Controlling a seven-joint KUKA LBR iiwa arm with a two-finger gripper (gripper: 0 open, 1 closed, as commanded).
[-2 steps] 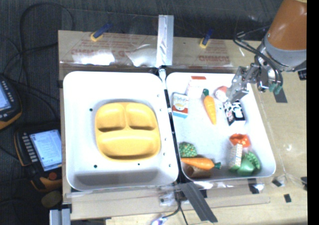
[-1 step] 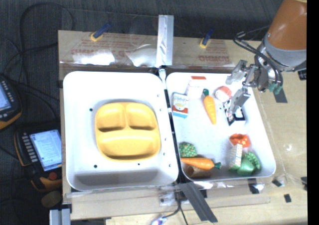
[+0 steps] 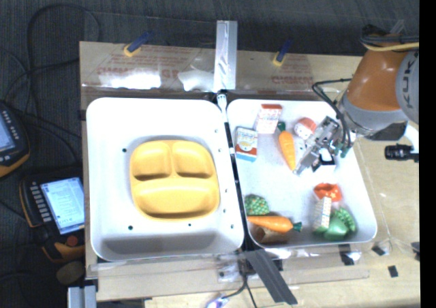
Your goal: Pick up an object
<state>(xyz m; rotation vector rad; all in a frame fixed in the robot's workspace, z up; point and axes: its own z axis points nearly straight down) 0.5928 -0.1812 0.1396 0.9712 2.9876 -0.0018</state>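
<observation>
the objects for picking lie scattered in the right bin (image 3: 368, 214), and the fingers (image 3: 308, 158) hang over its upper middle, slanting down toward the left. whether the fingers are spread or closed i cannot tell; nothing is seen between them. just beside the tips, to their left, lies an upright orange carrot (image 3: 288, 148). above the fingers sits a small red and white item (image 3: 304, 127), and further left a white carton with a red top (image 3: 268, 118) and a small box with a blue base (image 3: 246, 144) against the bin's left wall. below the fingers, near the right wall, a red and white piece (image 3: 325, 193) stands over a pale block (image 3: 320, 213) and a green toy (image 3: 340, 223). along the bottom edge lie a second carrot (image 3: 271, 223) and a green bumpy piece (image 3: 256, 204). the grey arm with its orange band (image 3: 377, 82) reaches in from the right. the left bin (image 3: 102, 163) holds a yellow divided tray (image 3: 175, 176). both bins rest on the desk (image 3: 388, 184).
</observation>
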